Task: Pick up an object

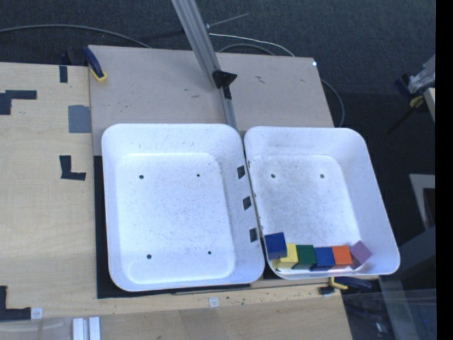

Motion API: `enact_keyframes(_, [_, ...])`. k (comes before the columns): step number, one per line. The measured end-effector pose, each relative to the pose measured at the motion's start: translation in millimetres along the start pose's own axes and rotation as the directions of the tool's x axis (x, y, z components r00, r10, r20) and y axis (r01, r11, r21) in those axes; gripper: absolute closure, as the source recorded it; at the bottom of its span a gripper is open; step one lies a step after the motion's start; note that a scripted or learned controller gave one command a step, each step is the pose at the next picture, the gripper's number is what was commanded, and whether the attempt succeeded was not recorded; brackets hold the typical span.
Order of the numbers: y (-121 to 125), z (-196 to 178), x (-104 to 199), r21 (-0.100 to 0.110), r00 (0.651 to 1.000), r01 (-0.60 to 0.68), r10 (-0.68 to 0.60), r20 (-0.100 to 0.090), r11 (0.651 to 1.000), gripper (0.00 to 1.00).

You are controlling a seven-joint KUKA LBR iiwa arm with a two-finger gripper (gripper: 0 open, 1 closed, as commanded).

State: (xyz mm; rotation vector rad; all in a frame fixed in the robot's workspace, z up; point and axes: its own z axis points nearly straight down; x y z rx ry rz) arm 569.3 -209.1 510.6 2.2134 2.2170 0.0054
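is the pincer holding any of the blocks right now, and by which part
Nothing is seen held. The blocks lie in a row along the near edge of the right bin: blue block, yellow, green, another blue, orange, purple.

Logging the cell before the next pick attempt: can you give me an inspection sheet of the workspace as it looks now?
Surface: wooden bench with dark tape marks, bearing the left bin and right bin side by side.
Job's things: blocks in a row along the right bin's near edge: blue block atop yellow block, green block, second blue block, orange block, purple block.
Clutter: yellow-handled clamp at the board's far left corner.
Claw: nothing seen.
Cables: thin cables on the dark floor behind the bench.
Surroundings: slanted metal pole above the bins.
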Motion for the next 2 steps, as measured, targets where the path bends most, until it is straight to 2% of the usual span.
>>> enact_keyframes(1, [-39.3, 26.1, 0.6, 0.011, 1.0, -0.001, 0.001, -0.005, 1.0, 0.0])
enact_keyframes(2, [-41.1, 156.6, 1.0, 0.017, 1.0, -0.002, 0.002, -0.005, 1.0, 0.0])
